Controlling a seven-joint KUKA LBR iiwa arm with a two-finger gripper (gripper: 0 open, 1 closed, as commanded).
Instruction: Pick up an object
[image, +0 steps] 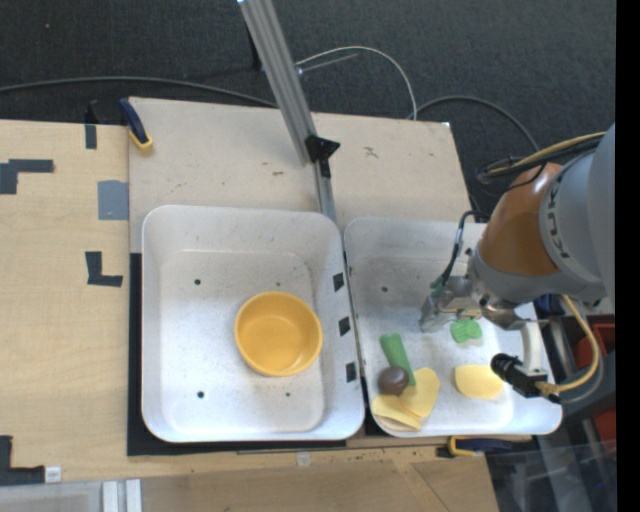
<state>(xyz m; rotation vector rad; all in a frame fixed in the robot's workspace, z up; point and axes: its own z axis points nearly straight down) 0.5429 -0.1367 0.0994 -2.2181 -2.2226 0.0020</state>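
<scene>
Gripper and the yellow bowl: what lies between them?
In the camera view, bare bin floor and the two bins' rims lie between the gripper and yellow bowl.

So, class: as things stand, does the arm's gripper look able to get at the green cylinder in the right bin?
Probably yes. The gripper sits in the right bin, just right of the green cylinder. Nothing lies over the cylinder, though a brown ball touches its lower end.

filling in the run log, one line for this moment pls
arm: over right bin | gripper: low, near small green piece | grasp: none seen | left bin: yellow bowl
</scene>
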